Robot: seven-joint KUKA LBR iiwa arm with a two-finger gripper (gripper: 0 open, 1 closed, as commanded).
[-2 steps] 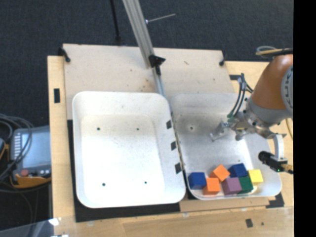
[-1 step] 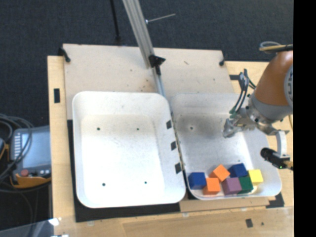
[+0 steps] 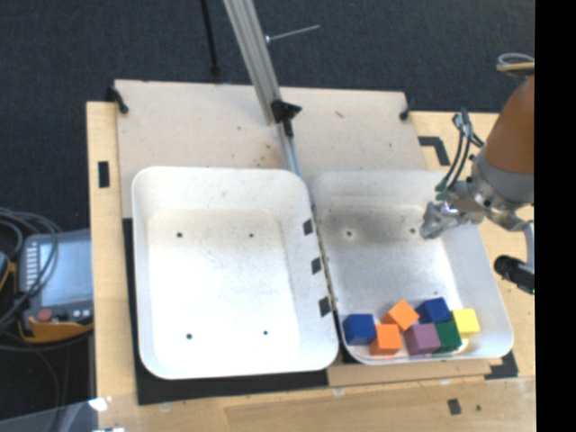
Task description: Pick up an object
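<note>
Blocks (image 3: 412,328) lie clustered well below hand (image 3: 434,219), apart.

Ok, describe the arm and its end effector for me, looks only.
The arm enters from the right: an orange band sits above a grey wrist section. Thin dark and greenish cables loop along its left side down toward the end effector, a small, pale metallic piece too small to make out in detail.

Overhead slant onto both bins (image 3: 144,187)
</note>
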